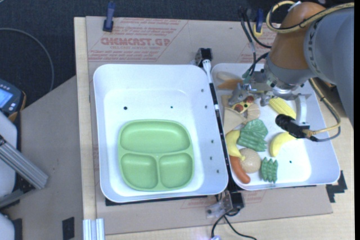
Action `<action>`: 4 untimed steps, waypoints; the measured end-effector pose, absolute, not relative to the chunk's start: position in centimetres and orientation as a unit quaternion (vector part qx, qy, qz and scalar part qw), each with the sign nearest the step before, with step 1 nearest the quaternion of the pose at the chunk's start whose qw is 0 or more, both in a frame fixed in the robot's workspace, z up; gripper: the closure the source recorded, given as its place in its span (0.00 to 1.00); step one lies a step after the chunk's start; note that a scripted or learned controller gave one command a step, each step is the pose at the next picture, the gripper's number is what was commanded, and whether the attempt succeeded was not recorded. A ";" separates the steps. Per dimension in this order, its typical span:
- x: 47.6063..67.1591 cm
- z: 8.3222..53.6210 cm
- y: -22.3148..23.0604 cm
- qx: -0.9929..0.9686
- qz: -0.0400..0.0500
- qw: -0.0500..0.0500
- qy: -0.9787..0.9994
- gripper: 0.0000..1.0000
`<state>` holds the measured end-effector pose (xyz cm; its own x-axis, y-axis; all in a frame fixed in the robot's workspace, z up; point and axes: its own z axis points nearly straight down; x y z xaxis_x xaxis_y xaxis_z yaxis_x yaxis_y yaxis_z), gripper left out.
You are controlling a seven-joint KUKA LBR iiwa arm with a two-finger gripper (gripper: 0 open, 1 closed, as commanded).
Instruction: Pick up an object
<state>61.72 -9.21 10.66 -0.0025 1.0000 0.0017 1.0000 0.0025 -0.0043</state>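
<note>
The right white bin (323, 168) holds several toy foods: a pizza slice (242, 107), a leafy green piece (253, 134), a yellow banana (279, 143), a yellow corn cob (281, 106), an orange carrot (240, 171), a beige round piece (251, 160) and a green pod (269, 170). My gripper (251, 93) hangs low over the back left part of this bin, just above the pizza slice. The wrist hides what lies right beneath it. I see nothing lifted clear of the bin.
The left white bin (107, 87) holds a green divided plate (156, 153). A tan bread-like piece (227, 84) lies at the right bin's back left corner. A black cable plug (287, 123) hangs from the wrist over the bin.
</note>
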 end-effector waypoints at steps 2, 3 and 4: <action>48.7 9.6 -9.4 -0.708 -0.002 -0.004 -0.706 1.00; 48.4 24.1 -4.4 -0.705 -0.005 -0.005 -0.710 1.00; 48.1 41.4 0.0 -0.704 -0.008 -0.007 -0.710 1.00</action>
<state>48.10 -0.03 41.40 -0.0077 1.0000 0.0024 0.9997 0.0077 0.0213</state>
